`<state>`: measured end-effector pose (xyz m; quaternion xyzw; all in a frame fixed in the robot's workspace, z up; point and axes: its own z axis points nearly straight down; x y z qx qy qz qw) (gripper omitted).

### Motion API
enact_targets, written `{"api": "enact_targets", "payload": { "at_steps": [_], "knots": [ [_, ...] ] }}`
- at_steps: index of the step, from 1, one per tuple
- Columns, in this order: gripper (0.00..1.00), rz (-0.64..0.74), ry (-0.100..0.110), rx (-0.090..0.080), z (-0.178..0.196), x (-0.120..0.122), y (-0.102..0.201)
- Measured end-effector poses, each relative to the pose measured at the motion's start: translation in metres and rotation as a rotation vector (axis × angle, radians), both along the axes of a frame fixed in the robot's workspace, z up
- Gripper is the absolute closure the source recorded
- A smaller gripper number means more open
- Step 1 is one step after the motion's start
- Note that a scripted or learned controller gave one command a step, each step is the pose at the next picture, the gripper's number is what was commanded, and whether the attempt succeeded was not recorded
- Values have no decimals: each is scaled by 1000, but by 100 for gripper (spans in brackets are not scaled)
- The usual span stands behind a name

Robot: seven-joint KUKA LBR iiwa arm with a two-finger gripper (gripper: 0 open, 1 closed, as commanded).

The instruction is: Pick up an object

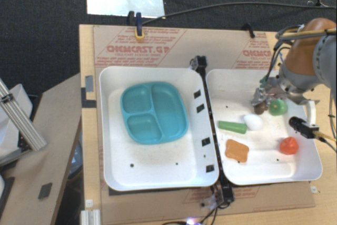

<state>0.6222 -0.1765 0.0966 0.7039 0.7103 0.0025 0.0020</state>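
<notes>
Hovering low in the right bin (pixel 310 166), tool (pixel 260 101) sits beside the green ball (pixel 278 108), likely lining up a grab; finger spread unreadable from here.

Grey arm with an orange band

The arm (pixel 310 63) is rounded and matte grey, with a broad orange band (pixel 311 42) wrapped over its bulging upper part. Thin dark cables (pixel 275 55) loop along its left side. Below the grey casing sits a small metallic pincer (pixel 261 98), silvery with darker parts. A slim pale bar crosses the top of the orange band.
</notes>
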Motion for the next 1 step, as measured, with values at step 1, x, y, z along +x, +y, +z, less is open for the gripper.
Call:
{"api": "enact_targets", "payload": {
  "at_steps": [1],
  "knots": [
    [100,-3,2,-1,44,0,2]
  ]
}}
